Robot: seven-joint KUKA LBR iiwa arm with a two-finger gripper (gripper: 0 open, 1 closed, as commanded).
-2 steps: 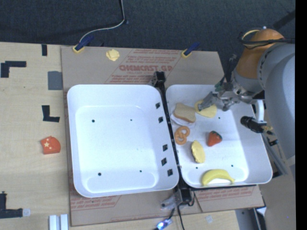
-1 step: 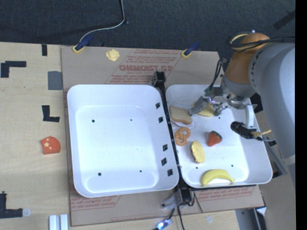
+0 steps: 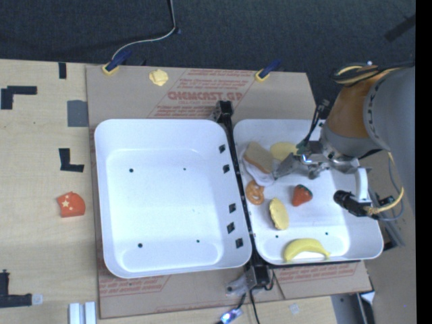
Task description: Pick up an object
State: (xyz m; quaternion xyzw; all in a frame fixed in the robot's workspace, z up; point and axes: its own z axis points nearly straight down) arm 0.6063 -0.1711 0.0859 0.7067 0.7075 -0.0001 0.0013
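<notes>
A yellow banana [image 3: 306, 250] lies at the near rim of the right bin [image 3: 361, 238]. Farther in sit a yellow lemon-like piece [image 3: 278, 214] and a red strawberry [image 3: 302, 195], just below the gripper [image 3: 297, 162]; whether the gripper is spread or pressed together cannot be told. The left bin [image 3: 162, 194] sits alongside on brown cardboard [image 3: 196, 93] over the pale wooden desk [image 3: 34, 174].

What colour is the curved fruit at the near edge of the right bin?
Yellow: the banana, seen in the camera view.

Fixed overhead slant over bins [image 3: 108, 140]
</notes>
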